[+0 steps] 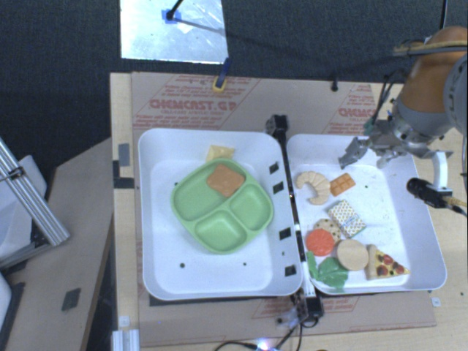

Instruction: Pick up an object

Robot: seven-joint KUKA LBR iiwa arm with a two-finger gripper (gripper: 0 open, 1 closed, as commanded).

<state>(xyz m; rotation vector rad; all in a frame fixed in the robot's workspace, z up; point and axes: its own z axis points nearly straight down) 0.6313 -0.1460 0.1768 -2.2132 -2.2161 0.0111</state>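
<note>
Since the fingers' spread on the gripper (353, 154) can't be told, target the croissant (314, 186): light, stiff, grasp mid-curve.

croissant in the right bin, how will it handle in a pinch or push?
The croissant looks like a moulded toy, so probably stiff and light. Its curved crescent shape may pivot rather than slide straight if pushed. It lies flat, so unlikely to roll; the waffle piece beside it could get nudged.
</note>
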